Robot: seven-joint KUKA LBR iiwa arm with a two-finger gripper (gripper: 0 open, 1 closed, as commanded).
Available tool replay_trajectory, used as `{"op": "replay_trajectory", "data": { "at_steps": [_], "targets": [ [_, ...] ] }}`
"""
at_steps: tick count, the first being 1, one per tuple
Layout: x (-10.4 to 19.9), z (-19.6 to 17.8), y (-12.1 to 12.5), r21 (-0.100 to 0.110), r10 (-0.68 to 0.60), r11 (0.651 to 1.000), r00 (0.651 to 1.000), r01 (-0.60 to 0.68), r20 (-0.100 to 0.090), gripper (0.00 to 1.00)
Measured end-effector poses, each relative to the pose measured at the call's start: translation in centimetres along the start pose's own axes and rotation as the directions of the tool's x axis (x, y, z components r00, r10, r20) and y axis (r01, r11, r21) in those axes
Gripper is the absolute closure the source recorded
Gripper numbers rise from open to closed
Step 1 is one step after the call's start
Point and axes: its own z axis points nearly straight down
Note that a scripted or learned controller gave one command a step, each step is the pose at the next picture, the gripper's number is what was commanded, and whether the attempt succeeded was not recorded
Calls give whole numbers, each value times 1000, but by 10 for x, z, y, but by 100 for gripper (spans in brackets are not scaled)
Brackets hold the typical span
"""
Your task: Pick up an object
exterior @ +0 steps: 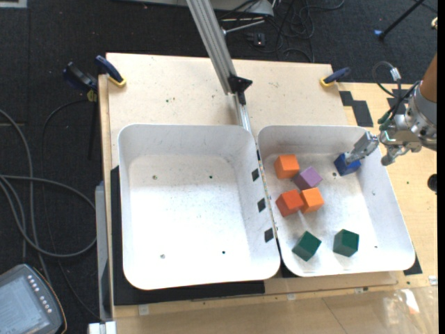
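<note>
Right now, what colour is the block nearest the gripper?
Blue block, clearest in the camera view.

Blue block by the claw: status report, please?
Gripper low in right bin, fingertips at blue block; grasp unconfirmed. Purple block and orange blocks sit clear, leftward.
</note>
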Motion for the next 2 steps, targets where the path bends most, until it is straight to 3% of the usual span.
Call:
{"op": "replay_trajectory", "data": {
  "at_steps": [1,2],
  "targets": [
    [0,-2,1,-4,-1,1000,1000,1,1,0],
    [-3,50,10,1,2,1000,1000,-2,0,0]
  ]
}}
